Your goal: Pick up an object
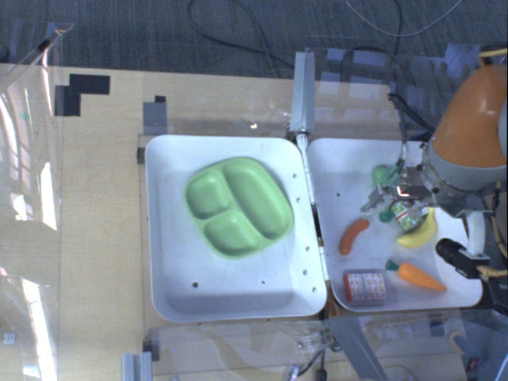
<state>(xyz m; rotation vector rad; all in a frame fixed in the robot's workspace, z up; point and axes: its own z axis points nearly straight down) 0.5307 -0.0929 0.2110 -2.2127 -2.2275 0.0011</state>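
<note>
While the grey arm reaches into the right bin (333, 161), its hand (394, 190) hangs low among the toys, its grip impossible to judge. A yellow banana (421, 232) lies just beside it, a red sausage (353, 236) and carrot (421, 276) nearby.

Reaches in from the right, grey arm (464, 177) with orange band uppermost, wrist bent downward. Pincer (394, 194) lowered at the arm's left end, metal parts pointing left; finger state not clear.
</note>
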